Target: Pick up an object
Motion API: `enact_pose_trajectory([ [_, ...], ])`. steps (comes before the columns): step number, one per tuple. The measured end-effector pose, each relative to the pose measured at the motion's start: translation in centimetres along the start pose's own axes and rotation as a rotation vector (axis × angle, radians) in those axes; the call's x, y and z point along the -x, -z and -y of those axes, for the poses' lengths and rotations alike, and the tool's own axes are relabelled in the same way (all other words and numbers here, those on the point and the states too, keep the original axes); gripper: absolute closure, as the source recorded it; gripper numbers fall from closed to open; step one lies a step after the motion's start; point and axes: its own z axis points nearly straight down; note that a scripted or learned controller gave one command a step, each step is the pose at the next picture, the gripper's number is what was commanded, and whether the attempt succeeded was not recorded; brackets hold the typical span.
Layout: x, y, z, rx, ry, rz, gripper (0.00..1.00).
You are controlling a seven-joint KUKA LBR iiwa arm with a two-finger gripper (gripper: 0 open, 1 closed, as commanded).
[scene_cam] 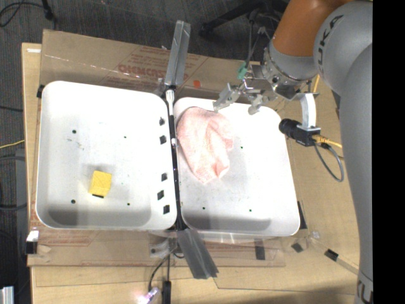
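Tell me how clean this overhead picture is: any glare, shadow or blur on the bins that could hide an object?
Camera view: lighting is even and focus is sharp on both bins. The yellow sponge in the left bin and the pink cloth in the right bin read clearly. Soft shadows lie along the near walls of both bins, hiding nothing. The white floors look bright but not blown out. The gripper shows slight softness.

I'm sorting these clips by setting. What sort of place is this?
Probably a robotics lab bench: two white bins on cardboard, loose cables, a chair base behind, and the end effector above a pink cloth.
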Motion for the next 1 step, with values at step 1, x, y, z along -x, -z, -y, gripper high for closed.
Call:
enact_pose_trajectory([
  [1, 1.35, -14.48, 1.76, -0.001, 0.103, 0.0, 0.0],
])
